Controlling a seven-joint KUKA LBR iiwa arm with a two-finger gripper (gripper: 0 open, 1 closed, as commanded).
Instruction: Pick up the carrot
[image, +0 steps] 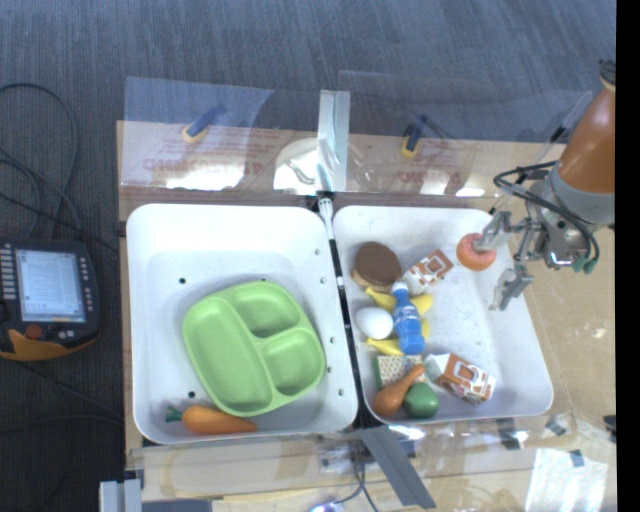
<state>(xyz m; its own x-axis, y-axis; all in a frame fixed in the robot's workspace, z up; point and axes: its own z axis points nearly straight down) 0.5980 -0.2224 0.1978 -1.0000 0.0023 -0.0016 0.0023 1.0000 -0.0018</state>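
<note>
In the near left corner of the left bin (150, 300), the carrot (212, 421) lay on its side along the front wall, its green top pointing left and its orange body just beside the rim of a green divided plate (253, 346) that took up most of that bin's floor. Well apart from it, over the right wall of the right bin (520, 340), hung the end effector (507, 263), its two grey fingers spread with nothing between them; one fingertip (489, 238) sat just beside a small orange-red round piece (476, 252) near the bin's far right corner, though whether they touched could not be told. The arm (590, 150), with its orange band, reached in from the right. The right bin held a jumble of toy food: a brown round patty (377, 264), a banana (392, 298), a blue bottle (407, 320), a white egg (374, 323), two small printed cartons (430, 270) (465, 378), a drumstick (397, 390) and a green piece (423, 401). On the floor to the left of the bench (570, 320) rested a control pendant (45, 295) with a lit screen.
</note>
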